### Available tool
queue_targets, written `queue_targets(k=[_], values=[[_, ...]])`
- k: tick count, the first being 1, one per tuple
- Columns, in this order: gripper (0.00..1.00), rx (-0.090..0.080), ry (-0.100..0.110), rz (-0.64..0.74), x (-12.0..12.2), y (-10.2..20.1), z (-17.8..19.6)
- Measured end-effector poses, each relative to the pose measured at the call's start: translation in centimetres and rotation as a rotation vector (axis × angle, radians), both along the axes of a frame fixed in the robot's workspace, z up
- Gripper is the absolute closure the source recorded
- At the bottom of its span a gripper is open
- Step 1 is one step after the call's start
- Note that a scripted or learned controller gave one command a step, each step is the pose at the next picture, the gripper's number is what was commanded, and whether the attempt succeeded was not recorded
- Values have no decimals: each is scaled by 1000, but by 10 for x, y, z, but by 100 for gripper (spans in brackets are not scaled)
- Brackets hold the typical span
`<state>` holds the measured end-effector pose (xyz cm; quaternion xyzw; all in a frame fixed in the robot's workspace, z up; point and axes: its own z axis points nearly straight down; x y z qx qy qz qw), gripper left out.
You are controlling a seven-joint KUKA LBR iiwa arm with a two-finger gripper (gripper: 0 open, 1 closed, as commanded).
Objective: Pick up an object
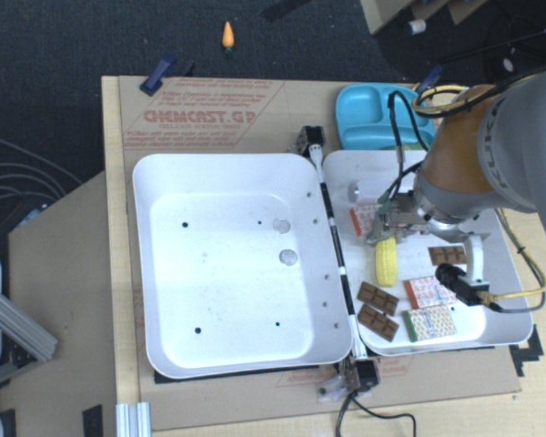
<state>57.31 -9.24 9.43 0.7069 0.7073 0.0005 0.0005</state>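
Two shallow white bins sit side by side on the table (209, 107), meeting along a dark seam that runs down the middle of the frame. The left bin (150, 244) offers wide open floor, with two small round silvery discs (285, 242) lying right of its centre, one above the other and a little apart. The right bin (500, 330) is crowded, and the grey arm (514, 144) with its orange band covers its upper right part, leaving little free room there. The jaws (391, 221) are low over the right bin's upper left area, just above the top end of a single yellow corn cob (386, 260) that stands lengthwise in the frame; whether they are spread or closed cannot be told, since the wrist hides them, and nothing is seen held. Just left of the jaws lies one red and white packet (362, 218), near the seam. Below the corn, close to the bin's left wall, are two brown chocolate bars (378, 308), nearly touching, and a third brown piece (447, 256) lies to the right, near the arm's black cable end. Two patterned cards (428, 308) with pink and green print lie along the lower edge of the right bin, next to the chocolate bars. A blue compartment tray (373, 116) lies beyond the right bin's upper edge, partly behind the arm.
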Motion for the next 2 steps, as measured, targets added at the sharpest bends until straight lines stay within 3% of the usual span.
queue_targets(k=[1,2], values=[[100,2,4,0,-69,59,90],[100,1,3,0,-90,119,146]])
